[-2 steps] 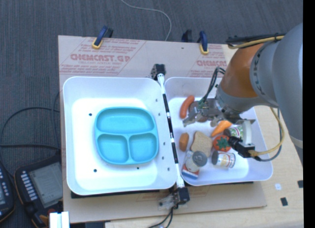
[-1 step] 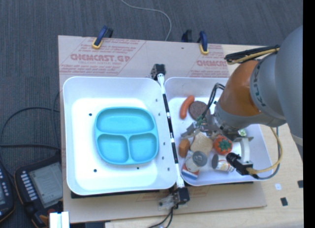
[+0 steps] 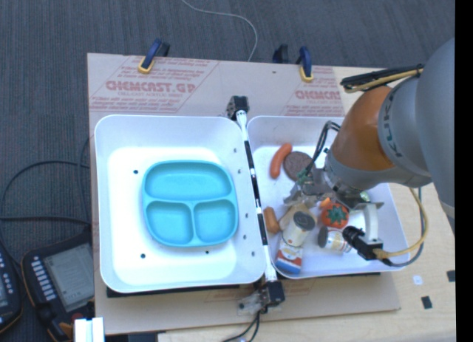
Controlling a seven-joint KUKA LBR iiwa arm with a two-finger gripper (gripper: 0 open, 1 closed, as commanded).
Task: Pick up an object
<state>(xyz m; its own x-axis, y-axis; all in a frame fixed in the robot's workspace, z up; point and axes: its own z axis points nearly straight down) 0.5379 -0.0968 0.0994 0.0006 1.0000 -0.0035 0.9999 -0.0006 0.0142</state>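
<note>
My gripper [image 3: 310, 187] is low in the right bin [image 3: 390, 248], in among the objects, with the grey and orange arm [image 3: 369, 137] above it. Just left of it lie a brown round disc [image 3: 296, 162] and an orange sausage [image 3: 279, 159]. Below it a bottle with a round grey cap [image 3: 296, 233] lies pointing toward the front wall. A red and orange toy with a green top [image 3: 334, 213] sits right beside the gripper. A small jar [image 3: 335, 240] and a white piece [image 3: 371, 221] lie to the lower right. A small orange piece [image 3: 271, 219] rests by the divider.
The left bin [image 3: 118, 148] holds a blue three-compartment plate [image 3: 191, 202]. A black and white rail [image 3: 251, 171] runs between the bins. A cable [image 3: 406, 248] loops off the arm over the right bin's front right corner. The arm hides that bin's back right part.
</note>
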